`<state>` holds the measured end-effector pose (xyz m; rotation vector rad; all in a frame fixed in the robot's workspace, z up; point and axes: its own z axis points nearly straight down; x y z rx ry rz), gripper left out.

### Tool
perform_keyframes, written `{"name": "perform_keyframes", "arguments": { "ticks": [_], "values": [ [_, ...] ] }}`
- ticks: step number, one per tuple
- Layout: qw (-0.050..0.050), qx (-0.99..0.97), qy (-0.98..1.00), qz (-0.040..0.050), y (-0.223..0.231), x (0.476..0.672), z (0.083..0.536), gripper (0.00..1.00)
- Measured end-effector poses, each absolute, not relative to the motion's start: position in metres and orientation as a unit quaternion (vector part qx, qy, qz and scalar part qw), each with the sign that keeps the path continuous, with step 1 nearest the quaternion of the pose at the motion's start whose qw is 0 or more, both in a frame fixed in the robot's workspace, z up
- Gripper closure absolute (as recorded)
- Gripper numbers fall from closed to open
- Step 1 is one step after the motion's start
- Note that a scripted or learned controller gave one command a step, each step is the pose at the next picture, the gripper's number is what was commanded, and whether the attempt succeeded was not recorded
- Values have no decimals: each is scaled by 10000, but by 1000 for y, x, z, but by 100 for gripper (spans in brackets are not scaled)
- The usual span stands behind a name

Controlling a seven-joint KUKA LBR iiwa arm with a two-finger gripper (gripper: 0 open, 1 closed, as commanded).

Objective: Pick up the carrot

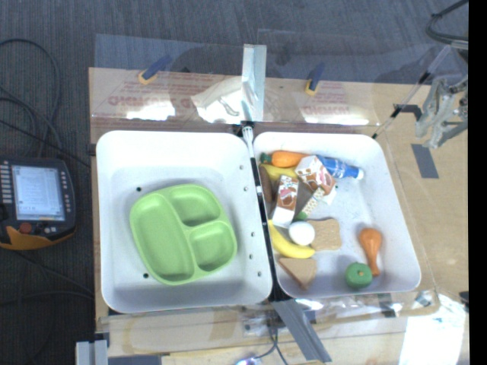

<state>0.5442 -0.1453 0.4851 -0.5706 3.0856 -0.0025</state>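
Lying untouched, carrot (286, 159) in right bin (396, 204).

Both white bins (114, 226) looked like smooth, slightly glossy plastic, and the green divided plate (183, 234) had a matt plastic finish. The carrot (286, 159) appeared smooth and plastic-like, while the table (441, 226) showed a dull, wood-like brown surface under clear glossy sheeting.

The gripper (444, 120) hangs at the far right of the view, near the top, as a pale grey metal frame partly cut off by the edge. It points roughly downward and holds nothing that can be made out. It is too small and blurred to tell more of its pose.
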Motion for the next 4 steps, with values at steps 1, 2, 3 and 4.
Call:
{"name": "perform_keyframes", "arguments": {
  "ticks": [1, 2, 3, 4],
  "values": [
    [22, -1906, 9817, -7, -153, 526, 486, 100],
    [22, -2192, 9757, -9, -138, 515, 485, 100],
    [27, -2184, 9759, -7, -135, 497, 486, 100],
    [22, -2517, 9678, -10, -126, 494, 485, 100]
  ]
}}
